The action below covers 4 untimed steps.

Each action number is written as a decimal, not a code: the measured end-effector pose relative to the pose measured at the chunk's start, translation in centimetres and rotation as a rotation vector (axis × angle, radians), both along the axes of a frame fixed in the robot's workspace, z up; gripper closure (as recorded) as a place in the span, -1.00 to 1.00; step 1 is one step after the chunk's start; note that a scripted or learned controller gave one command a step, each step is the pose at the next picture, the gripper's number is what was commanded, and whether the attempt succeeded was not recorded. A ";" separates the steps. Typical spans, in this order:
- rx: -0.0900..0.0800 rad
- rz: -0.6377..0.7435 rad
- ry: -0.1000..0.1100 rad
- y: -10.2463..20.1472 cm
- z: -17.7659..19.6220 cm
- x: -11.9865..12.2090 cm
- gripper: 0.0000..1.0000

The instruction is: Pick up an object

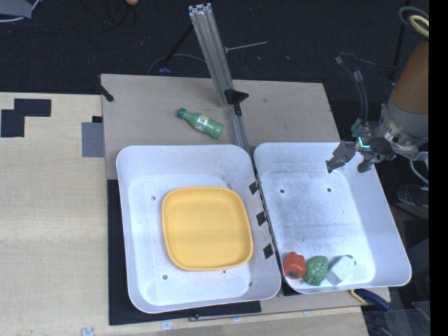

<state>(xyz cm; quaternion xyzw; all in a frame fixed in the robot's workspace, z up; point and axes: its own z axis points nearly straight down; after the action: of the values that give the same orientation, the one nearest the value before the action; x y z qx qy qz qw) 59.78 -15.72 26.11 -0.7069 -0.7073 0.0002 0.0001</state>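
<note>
Two white bins sit side by side on the bench (294, 96), and the action is at the right bin (392, 229). Its near edge holds a tight row: a red-orange pepper-like piece (295, 264), a green bumpy one (316, 270) touching it, and a pale grey-white block (341, 269) just to the right. None shows a clear long axis from here; the row itself runs left to right along the near wall. The gripper (353, 159) hovers over that bin's far right corner, fingers spread apart with nothing between them, well away from the trio. The left bin (133, 215) carries a yellow square plate (207, 227), lying flat. On the bench beyond the bins lies a green bottle (201, 122) on its side, cap pointing far-left. A metal rail (218, 54) slants down toward the gap between the bins.
</note>
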 end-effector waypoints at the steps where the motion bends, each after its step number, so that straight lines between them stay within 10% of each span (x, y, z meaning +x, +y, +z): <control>1: 0.000 0.000 0.000 0.0 0.0 0.0 -1.00; 4: 0.001 0.000 0.005 -1.1 -16.9 -0.9 -1.00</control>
<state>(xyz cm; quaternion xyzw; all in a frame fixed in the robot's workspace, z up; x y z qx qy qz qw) 58.89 -16.82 9.21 -0.7069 -0.7073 0.0016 0.0023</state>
